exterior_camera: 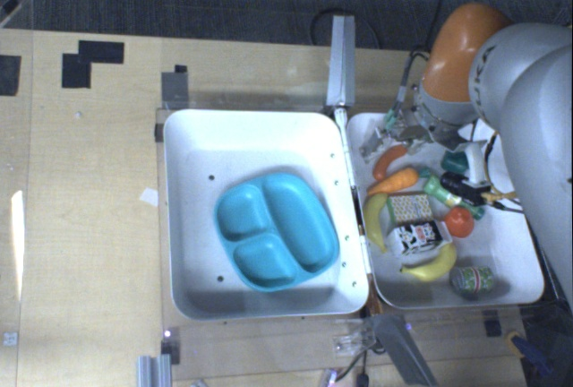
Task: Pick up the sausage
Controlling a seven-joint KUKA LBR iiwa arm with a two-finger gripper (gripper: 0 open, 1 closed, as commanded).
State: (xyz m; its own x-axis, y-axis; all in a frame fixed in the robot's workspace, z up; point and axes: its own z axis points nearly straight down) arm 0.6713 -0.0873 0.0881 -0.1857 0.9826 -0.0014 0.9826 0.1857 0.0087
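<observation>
Where the arm (524, 98) reaches in from the right, you see its hand (400, 127) low over the far end of the right bin (528, 287), and you cannot tell from this angle how it is set. The sausage (390, 161) lies just below that hand, a reddish-brown piece partly overlapped by the carrot (394, 183). So little of the sausage shows that its long axis is hard to read; it seems to run from lower left to upper right, roughly alongside the carrot, which points its narrow end toward the bin divider.

Nearer you in the same bin, two bananas (374, 222) flank a small carton (418, 238), with a patterned packet (409, 208) above it. A red tomato-like ball (459, 222) sits to the right, a green can (472, 279) near the front corner.

The left bin (188, 287) holds a blue divided plate (275, 229), tilted on the diagonal, resting near its middle. Both bins sit side by side on the pale worktop (89, 197).
</observation>
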